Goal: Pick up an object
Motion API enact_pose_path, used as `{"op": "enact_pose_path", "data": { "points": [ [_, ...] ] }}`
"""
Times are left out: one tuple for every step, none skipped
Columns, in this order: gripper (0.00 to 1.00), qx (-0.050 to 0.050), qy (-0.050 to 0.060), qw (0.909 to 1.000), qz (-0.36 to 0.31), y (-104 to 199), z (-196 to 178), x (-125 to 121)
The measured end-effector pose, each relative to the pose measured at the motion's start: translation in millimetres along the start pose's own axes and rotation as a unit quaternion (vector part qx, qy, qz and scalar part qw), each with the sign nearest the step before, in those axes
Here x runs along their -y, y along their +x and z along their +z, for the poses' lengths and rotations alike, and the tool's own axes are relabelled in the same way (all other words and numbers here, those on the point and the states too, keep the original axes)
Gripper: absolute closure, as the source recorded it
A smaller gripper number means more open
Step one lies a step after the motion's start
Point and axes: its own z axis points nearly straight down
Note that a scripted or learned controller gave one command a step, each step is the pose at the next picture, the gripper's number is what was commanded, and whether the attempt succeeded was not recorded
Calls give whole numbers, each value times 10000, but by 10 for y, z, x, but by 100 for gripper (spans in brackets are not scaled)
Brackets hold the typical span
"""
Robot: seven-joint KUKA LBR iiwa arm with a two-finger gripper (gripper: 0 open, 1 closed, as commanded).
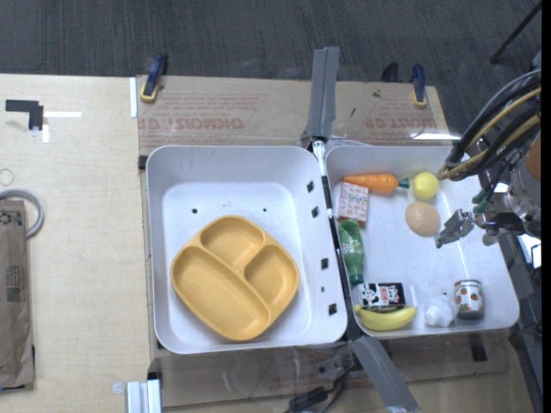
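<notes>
A: How much room is there in the right bin?

B: The middle is bare white floor. The things sit round the sides: a carrot and lemon along the far wall, an egg just near of the lemon, a card and a green packet down the left wall, then a milk carton and banana in the near-left corner. A small jar and a white lump stand by the near wall, toward the right.

A: And the left bin?

B: A yellow divided plate lies in it, nearer the near wall, with open floor on its far side.

A: Where is the arm?

B: It comes in from the right, cables looping over the far-right corner of the right bin. The gripper hangs over the right half of that bin, just right of the egg and far of the jar, pointing left.

A: Fingers?

B: I cannot tell whether they are apart or together; the tip is small and dark. Nothing shows between them.
</notes>
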Motion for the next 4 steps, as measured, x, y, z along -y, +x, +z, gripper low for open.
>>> {"op": "enact_pose_path", "data": {
  "points": [
    [0,0,-2,9985,549,7,-127,152],
    [0,-1,8,9995,315,128,657,-235],
    [0,11,-20,9952,-980,8,462,-774],
    [0,6,-6,9996,284,356,-434,-347]
  ]
}}
